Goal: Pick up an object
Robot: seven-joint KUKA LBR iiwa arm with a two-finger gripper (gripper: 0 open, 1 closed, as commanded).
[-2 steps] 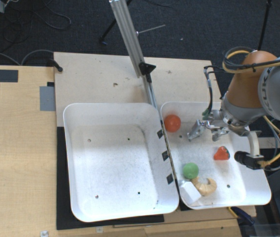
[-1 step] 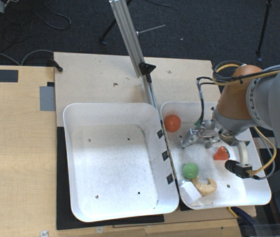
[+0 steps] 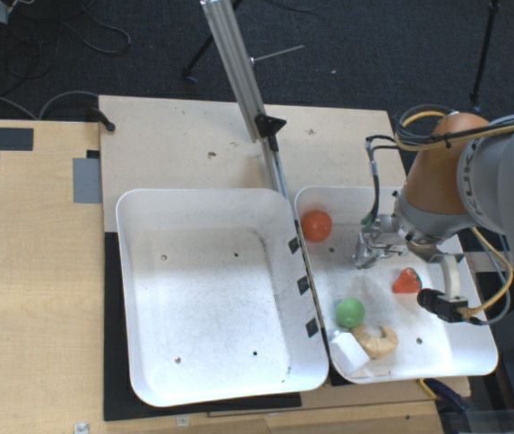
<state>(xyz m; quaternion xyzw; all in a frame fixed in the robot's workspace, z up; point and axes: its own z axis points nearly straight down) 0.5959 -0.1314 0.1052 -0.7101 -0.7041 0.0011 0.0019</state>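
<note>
You see grey arm's metal two-finger gripper (image 3: 368,253) low inside right shallow white bin (image 3: 479,355), near its middle; whether it pinches anything, cannot tell. Round orange ball (image 3: 317,225) sits just left of gripper. Small red wedge-shaped piece (image 3: 406,281) lies to its right. Round green ball (image 3: 349,312) rests nearer front, tan curved pastry-like piece (image 3: 377,341) beside it. Left shallow white bin (image 3: 139,213) adjoins.
</note>
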